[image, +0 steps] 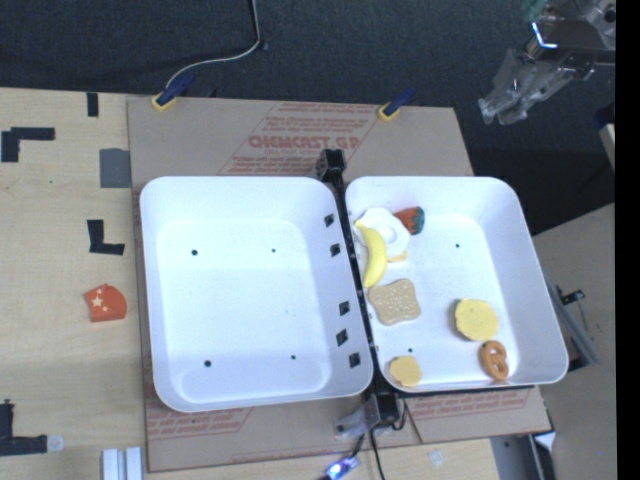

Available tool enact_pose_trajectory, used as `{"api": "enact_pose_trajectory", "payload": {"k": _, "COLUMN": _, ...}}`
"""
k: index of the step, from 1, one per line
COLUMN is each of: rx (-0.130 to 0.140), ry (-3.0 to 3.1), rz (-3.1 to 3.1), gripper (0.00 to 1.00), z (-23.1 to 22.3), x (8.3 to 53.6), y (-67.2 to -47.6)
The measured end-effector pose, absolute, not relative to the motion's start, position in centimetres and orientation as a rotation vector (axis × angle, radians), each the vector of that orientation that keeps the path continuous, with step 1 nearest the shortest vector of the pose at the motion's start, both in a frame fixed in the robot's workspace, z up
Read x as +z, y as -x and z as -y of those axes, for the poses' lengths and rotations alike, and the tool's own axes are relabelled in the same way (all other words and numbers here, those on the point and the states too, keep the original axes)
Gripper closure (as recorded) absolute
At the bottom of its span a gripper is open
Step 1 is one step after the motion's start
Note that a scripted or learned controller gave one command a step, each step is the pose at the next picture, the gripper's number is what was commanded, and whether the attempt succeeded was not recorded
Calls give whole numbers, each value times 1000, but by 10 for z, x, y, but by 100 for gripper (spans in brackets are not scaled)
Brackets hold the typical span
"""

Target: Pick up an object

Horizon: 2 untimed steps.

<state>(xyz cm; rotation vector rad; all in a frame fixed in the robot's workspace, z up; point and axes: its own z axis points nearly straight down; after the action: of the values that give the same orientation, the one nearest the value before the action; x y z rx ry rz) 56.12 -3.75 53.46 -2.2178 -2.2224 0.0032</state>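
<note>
My claw (505, 103) hangs at the far right of the scene, out past the far right corner of the right bin (520, 230) and over the dark floor, not over either bin. It is small and blurred at this slant, so I cannot tell whether it is released or clenched; I see nothing in it.

Everything I could pick lies in the right bin, so the move ahead is toward the near and the left. The nearest things to me are at the bin's far left: a banana (374, 253) resting on a white piece (388, 226), with a red piece (409, 219) touching that white piece on its right. The banana's long axis runs far to near, almost parallel to the wall between the two bins and just beside it, so I judge a grip across its short width, left to right, fits best, though the wall crowds one side.

Nearer along that same wall lie a toast slice (396, 302) and a small yellow round (405, 370). A larger yellow round (476, 319) and a pretzel (493, 359) sit near the right wall, well apart from the rest, with open floor around them. I judge those two the easier targets.

The left bin (160, 268) is no concern for this move.
</note>
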Motion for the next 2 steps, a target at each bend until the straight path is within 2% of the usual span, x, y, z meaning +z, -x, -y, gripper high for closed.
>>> {"api": "enact_pose_trajectory", "payload": {"k": 1, "rx": 14, "ry": 2213, "rz": 2216, "gripper": 100, "z": 4, "x": 235, "y": -506}}
{"api": "enact_pose_trajectory", "payload": {"k": 2, "rx": -3, "ry": 2217, "rz": 2228, "gripper": 100, "z": -38, "x": 224, "y": -589}}
